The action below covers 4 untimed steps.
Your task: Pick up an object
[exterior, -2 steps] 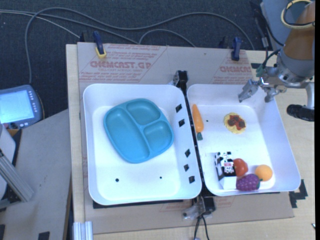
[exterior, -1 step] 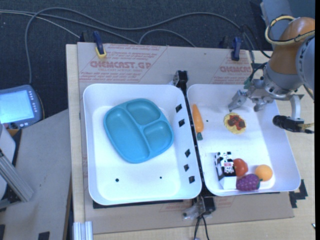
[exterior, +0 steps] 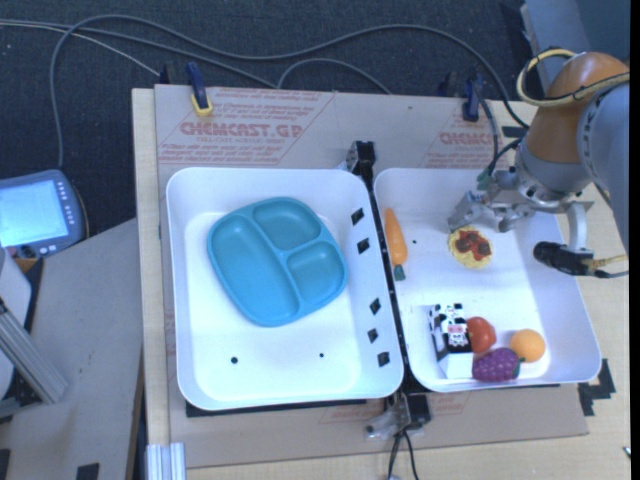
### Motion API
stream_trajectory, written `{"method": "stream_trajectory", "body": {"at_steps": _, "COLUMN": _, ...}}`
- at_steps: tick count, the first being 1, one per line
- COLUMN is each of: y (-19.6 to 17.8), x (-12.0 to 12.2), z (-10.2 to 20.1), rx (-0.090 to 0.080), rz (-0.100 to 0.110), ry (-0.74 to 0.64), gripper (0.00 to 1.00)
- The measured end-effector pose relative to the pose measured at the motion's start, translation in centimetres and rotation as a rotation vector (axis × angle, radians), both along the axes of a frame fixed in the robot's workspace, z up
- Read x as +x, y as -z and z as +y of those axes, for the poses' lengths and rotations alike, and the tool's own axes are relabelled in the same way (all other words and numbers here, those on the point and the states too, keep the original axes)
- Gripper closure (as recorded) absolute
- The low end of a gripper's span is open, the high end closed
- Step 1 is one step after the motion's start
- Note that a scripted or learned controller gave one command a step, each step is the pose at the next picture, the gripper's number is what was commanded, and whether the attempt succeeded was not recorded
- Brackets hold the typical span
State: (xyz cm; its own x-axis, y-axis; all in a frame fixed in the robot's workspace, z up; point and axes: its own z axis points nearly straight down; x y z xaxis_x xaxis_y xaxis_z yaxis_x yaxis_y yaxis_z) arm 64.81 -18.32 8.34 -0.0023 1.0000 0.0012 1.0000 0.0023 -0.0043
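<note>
The right bin holds several small toys. A yellow round piece with a red top lies near its middle. An orange carrot rests along its left wall. At the front sit a black-and-white toy, a red tomato, an orange ball and a purple grape bunch. My gripper hovers just behind and above the yellow piece, its two fingers spread open with nothing between them.
The left bin carries a blue divided plate. A black ridge with clips separates the two bins. The arm's orange band stands over the right bin's far right corner.
</note>
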Motion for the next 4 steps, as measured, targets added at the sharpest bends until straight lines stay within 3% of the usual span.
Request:
{"method": "stream_trajectory", "body": {"at_steps": 1, "y": -1.4, "x": 0.2, "z": 0.0, "rx": 0.000, "rz": -0.005, "ry": -0.001, "gripper": 1.00}}
{"method": "stream_trajectory", "body": {"at_steps": 3, "y": -12.3, "x": 1.3, "z": -0.9, "rx": -0.003, "rz": -0.011, "ry": 0.001, "gripper": 1.00}}
{"method": "stream_trajectory", "body": {"at_steps": 4, "y": -17.2, "x": 0.8, "z": -0.5, "rx": -0.003, "rz": -0.012, "ry": 0.000, "gripper": 1.00}}
